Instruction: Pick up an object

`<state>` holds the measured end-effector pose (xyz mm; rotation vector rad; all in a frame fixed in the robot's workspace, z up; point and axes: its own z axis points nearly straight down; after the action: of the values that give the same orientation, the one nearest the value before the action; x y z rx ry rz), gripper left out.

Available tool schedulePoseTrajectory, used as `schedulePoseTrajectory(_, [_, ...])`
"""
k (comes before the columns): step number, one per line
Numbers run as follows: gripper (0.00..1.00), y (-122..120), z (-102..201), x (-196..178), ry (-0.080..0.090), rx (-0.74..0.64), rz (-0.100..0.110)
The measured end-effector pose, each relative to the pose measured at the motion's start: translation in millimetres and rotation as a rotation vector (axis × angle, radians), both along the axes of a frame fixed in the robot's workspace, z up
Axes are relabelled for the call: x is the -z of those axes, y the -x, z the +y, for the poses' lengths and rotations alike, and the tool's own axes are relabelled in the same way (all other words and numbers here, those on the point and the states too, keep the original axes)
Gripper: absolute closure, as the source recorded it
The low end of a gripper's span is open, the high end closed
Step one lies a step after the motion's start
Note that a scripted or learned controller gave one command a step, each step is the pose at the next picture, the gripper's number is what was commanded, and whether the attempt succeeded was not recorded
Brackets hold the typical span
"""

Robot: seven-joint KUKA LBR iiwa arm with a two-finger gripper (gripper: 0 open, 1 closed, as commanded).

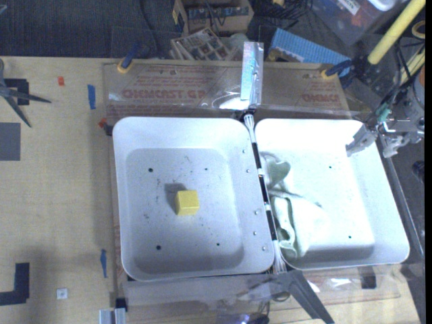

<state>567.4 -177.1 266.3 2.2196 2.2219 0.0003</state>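
Block (187, 202), yellow, lay near the middle of the left bin (135, 137). A pale cloth (291, 214) lay in the right bin (351, 154). Pincer (358, 142) sat at that bin's far right rim; whether released or clenched could not be told.

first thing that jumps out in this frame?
The yellow block, alone near the middle of the left bin, is the brightest thing on the bench. Next is the pale crumpled cloth lying against the left wall of the right bin. The gripper sits over that bin's upper right corner, apart from both.
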Motion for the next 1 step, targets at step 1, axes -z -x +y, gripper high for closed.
schedulePoseTrajectory(1, [0.0, 41.2, -38.8, -11.9, 0.0, 0.013, 0.001])
